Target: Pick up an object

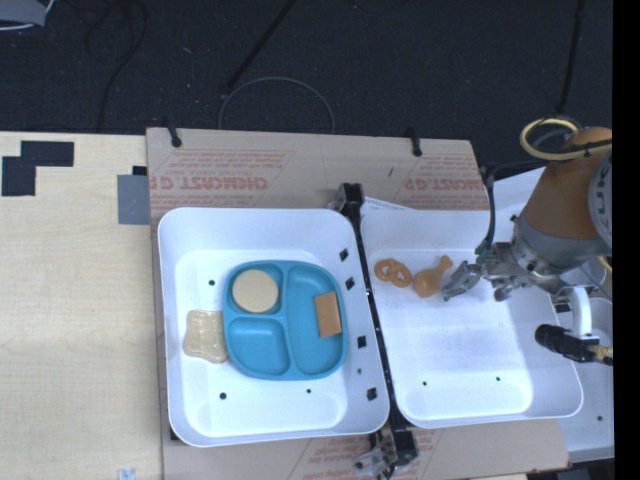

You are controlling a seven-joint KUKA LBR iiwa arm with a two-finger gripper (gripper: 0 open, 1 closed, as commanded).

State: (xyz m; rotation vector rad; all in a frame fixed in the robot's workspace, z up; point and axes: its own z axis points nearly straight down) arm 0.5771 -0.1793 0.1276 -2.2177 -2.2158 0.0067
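In the right bin point(470, 368) a brown pretzel point(393, 271) lies near the far left, with a tan pear-shaped piece point(432, 280) just right of it. My gripper point(460, 279) is low in that bin, directly right of the tan piece, with its tips almost touching it. The gripper looks open and nothing sits between its fingers. The grey arm with its orange band point(560, 203) comes in from the right.
The left bin point(190, 398) holds a blue sectioned tray point(285, 353) with a round beige biscuit point(254, 290) and a brown rectangular piece point(327, 314) on it. A pale yellow piece point(205, 336) lies against the tray's left side. A black divider point(362, 308) separates the bins.
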